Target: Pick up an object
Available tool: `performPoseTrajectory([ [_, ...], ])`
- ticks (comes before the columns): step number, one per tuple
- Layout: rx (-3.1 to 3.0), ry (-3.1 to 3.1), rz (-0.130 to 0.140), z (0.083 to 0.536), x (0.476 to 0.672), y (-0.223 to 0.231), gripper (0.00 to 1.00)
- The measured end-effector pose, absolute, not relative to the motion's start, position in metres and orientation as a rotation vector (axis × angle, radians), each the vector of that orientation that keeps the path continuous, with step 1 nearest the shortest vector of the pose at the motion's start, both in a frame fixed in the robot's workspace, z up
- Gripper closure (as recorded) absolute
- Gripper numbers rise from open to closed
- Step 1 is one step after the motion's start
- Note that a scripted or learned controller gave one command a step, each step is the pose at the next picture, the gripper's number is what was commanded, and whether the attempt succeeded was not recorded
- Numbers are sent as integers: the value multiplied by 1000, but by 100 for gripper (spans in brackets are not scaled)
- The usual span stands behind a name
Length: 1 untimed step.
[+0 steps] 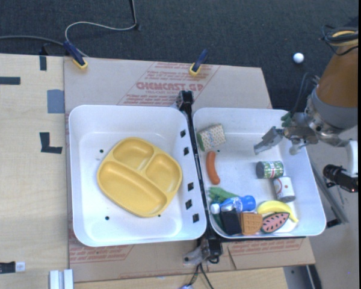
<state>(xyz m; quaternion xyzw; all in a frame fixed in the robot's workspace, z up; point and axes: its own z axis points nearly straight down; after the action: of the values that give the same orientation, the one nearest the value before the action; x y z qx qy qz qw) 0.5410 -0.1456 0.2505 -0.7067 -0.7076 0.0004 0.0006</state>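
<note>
The two-finger gripper [283, 140] hangs spread apart and empty over the right white bin [240, 116], probably lining up on the small green-labelled can [269, 169] just below it.

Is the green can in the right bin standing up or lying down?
Lying down. The green can rests on its side on the right bin floor, its length running left-right, below the gripper.

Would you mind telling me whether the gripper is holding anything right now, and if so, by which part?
Nothing is held. The gripper hangs open above the right bin, its fingers spread with nothing between them; the small can lies apart, below it.
</note>
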Motion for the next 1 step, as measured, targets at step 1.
performPoseTrajectory([
  [1, -2220, -2221, 2, 220, 485, -161, 0],
])
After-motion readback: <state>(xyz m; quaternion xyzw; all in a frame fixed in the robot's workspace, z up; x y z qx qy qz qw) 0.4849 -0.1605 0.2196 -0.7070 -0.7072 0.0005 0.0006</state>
